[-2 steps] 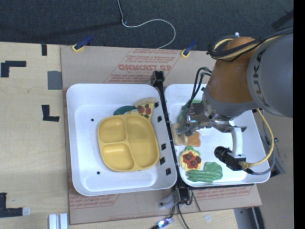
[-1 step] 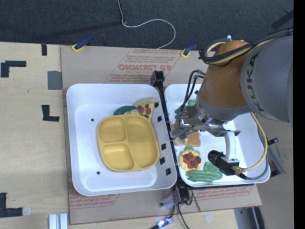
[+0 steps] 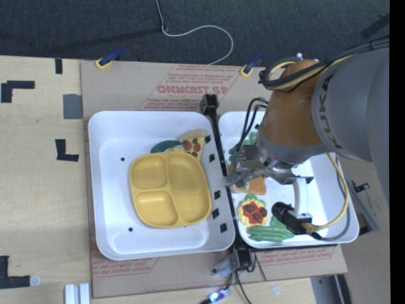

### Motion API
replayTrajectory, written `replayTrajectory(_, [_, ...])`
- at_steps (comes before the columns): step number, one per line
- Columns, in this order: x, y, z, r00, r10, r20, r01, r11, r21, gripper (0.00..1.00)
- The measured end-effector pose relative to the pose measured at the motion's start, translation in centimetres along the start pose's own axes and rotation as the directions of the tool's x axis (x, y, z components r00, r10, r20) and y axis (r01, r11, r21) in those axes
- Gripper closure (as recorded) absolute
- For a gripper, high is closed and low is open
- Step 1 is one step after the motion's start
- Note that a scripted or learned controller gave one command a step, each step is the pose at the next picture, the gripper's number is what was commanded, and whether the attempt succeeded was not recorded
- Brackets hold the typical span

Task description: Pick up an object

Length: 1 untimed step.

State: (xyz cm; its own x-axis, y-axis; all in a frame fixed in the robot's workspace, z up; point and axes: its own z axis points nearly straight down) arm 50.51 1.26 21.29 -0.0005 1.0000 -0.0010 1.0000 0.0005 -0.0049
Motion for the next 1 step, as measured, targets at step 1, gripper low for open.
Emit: replayTrajectory(1, [0.45, -0.08, -2.18, 1.000, -0.002, -0.002, 0.002, 1.000, -0.004, 1.00])
